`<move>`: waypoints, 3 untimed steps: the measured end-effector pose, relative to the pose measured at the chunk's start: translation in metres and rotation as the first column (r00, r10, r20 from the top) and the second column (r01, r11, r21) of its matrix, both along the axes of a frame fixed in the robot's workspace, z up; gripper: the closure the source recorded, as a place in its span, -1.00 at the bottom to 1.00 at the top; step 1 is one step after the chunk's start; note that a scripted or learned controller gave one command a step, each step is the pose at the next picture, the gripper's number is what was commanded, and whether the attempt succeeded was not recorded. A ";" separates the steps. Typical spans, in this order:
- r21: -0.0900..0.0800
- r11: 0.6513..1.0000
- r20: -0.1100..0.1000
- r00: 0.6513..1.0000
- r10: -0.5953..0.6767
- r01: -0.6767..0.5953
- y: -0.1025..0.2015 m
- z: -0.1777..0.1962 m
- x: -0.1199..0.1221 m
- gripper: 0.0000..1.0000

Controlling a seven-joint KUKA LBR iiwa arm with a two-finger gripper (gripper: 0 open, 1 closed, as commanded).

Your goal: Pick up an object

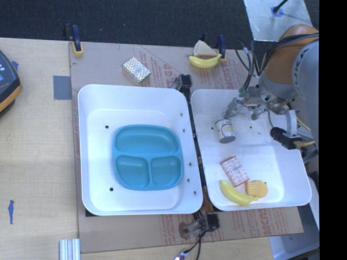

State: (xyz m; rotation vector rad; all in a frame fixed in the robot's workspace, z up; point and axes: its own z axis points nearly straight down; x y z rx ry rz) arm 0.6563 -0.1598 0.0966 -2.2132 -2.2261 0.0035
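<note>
In the right bin (pixel 287 161) lie a small tin can (pixel 225 130) on its side, a pink-and-white packet (pixel 235 170), a yellow banana (pixel 236 194) and an orange-yellow piece (pixel 257 188). My gripper (pixel 243 111) hangs over the bin's far part, just up and to the right of the can. Its two fingers stand spread apart, open, with nothing between them. The can is apart from the fingertips.
The left bin (pixel 92 145) holds a blue divided plate (pixel 147 157). Behind the bins, on the cardboard, sit a small patterned box (pixel 136 69) and a yellow toy banana with a white piece (pixel 205 58). A dark device (pixel 8 80) lies at the far left.
</note>
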 end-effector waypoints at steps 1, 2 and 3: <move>-0.001 1.000 -0.001 1.000 0.001 -0.001 0.046 -0.005 -0.021 -1.00; -0.001 1.000 -0.002 1.000 0.003 -0.003 0.045 0.005 -0.021 1.00; 0.001 1.000 0.002 1.000 -0.001 0.001 0.121 0.096 -0.035 1.00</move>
